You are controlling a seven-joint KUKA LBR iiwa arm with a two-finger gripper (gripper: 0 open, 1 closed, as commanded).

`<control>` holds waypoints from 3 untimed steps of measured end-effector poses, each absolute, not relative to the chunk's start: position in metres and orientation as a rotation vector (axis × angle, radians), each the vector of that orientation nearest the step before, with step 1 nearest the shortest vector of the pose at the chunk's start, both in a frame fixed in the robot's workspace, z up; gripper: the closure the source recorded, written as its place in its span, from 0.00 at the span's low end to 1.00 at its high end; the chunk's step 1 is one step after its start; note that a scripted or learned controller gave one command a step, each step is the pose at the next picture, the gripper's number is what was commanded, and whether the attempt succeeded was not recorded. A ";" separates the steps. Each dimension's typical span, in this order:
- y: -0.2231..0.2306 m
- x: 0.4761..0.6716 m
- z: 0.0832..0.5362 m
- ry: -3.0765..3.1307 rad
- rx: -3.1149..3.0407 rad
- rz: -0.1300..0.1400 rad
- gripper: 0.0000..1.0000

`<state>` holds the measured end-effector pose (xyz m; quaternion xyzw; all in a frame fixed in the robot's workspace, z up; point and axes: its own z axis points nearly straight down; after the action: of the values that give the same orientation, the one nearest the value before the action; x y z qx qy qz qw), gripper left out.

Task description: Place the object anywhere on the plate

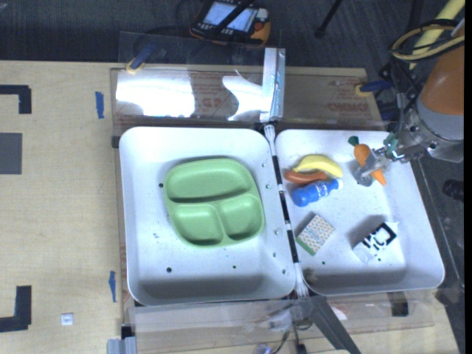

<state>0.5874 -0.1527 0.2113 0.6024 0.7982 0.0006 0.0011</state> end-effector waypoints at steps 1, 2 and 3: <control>-0.139 0.612 0.299 2.412 2.008 0.001 1.00; -0.057 0.609 0.210 2.564 1.815 0.001 1.00; -0.057 0.609 0.210 2.564 1.815 0.001 0.00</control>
<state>0.6091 -0.0569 0.2101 0.5777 0.8162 0.0004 0.0003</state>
